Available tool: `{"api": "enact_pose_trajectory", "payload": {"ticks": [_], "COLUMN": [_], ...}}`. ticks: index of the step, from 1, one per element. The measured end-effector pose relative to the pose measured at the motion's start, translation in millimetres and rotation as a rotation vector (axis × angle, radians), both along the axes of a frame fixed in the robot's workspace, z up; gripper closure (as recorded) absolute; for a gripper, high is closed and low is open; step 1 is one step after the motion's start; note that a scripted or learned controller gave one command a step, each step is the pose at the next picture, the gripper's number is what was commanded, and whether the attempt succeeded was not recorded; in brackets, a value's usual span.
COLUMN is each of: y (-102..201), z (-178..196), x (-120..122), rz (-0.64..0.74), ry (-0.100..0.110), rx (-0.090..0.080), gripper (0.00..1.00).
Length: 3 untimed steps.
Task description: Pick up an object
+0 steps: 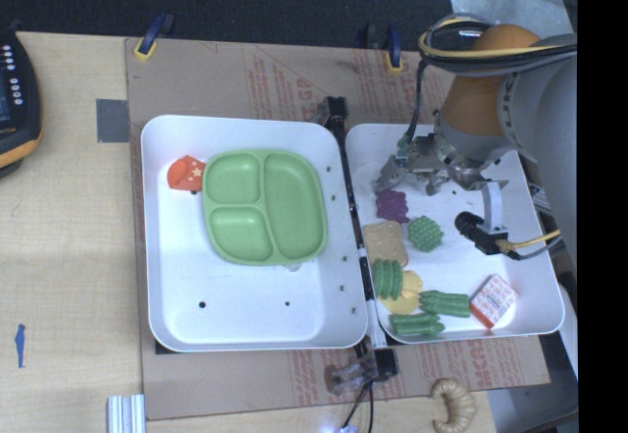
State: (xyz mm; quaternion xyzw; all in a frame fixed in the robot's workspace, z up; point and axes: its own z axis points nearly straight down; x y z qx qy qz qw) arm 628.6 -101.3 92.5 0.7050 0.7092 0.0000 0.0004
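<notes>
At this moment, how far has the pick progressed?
Done: the gripper is down in the right bin, just above the purple toy. In hand: nothing visibly lifted; the purple toy lies on the bin floor. Left: grasp and raise an item.

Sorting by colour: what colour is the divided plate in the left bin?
Light green plate, clearest in the camera view.

Black-orange controller [15, 97] at bench left edge; blue clamps [152, 35] hold cardboard.

Two white bins [177, 313], one green plate [265, 205]
</notes>
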Motion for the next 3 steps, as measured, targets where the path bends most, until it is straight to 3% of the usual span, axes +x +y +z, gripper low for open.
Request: {"api": "enact_pose_trajectory", "payload": {"ticks": [1,2,3], "y": [-40,4,0], "z": [0,1,0], "x": [29,-103,-53], "rz": [-0.004,-0.004,-0.001], "ry": [-0.001,0.016,0.0], "rx": [-0.001,0.005,0.0], "gripper": [0.0,0.0,0.0]}}
